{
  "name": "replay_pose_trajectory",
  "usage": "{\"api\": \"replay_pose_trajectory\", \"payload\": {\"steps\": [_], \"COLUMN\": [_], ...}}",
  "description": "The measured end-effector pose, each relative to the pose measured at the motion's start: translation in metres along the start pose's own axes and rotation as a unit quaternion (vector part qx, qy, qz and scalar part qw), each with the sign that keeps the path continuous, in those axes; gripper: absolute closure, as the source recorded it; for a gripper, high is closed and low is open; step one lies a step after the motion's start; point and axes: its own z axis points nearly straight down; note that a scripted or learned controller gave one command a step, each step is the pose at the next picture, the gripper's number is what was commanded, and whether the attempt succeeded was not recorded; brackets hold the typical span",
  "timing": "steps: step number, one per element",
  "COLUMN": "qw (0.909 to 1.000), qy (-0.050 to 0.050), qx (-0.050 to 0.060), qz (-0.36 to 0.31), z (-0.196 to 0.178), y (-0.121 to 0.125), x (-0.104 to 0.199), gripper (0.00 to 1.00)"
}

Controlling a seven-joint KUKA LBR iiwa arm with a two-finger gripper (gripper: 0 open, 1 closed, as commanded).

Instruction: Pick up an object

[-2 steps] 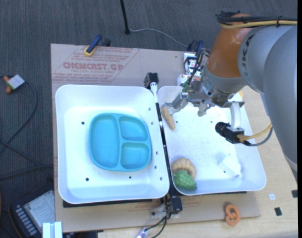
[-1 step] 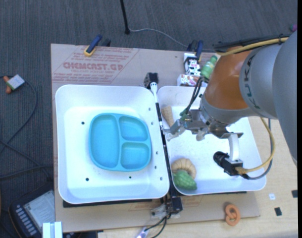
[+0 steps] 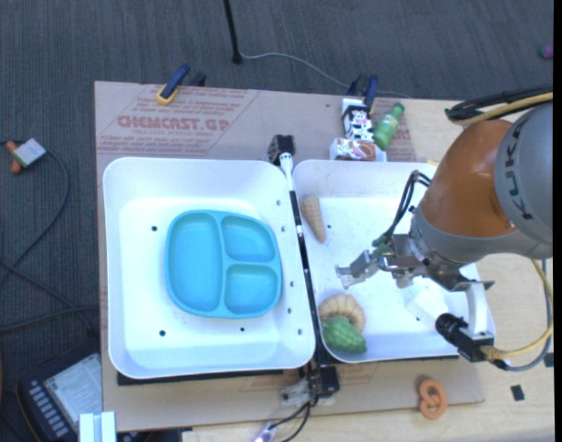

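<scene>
Nearest the camera's low edge, an orange ring (image 3: 432, 397) lies on the cardboard outside the bins, out of play. Just above, in the right bin's (image 3: 392, 205) near-left corner, a green leafy toy (image 3: 345, 336) sits touching a tan croissant-like piece (image 3: 343, 308); tucked against the wall, they leave little room for a finger on that side. The gripper (image 3: 357, 270) hangs above and just beyond them, over bare bin floor, the metal fingers (image 3: 351, 273) looking slightly spread with nothing between them; likely poised between targets rather than committed. Farther up, a tan cone (image 3: 313, 217) lies beside the divider, apart from the gripper. The left bin (image 3: 124, 201) holds a blue divided plate (image 3: 224, 263), flat and hard to pinch. Beyond the bins, a green bottle (image 3: 386, 125) and a small carton (image 3: 357, 136) stand on the board.
</scene>
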Motion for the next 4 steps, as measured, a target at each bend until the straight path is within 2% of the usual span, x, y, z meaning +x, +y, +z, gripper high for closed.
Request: {"api": "replay_pose_trajectory", "payload": {"steps": [1,2,3,4], "qw": [1.0000,1.0000,1.0000,1.0000], "qy": [0.000,0.000,-0.001,0.001], "qx": [-0.002,-0.002,-0.001,-0.001], "qz": [-0.001,-0.001,-0.002,-0.002], "z": [0.093,0.068,0.059,-0.001], "y": [0.057,0.147,0.147,0.107], "x": [-0.036,-0.037,-0.038,0.032], "gripper": [0.00,0.00,1.00,1.00]}}
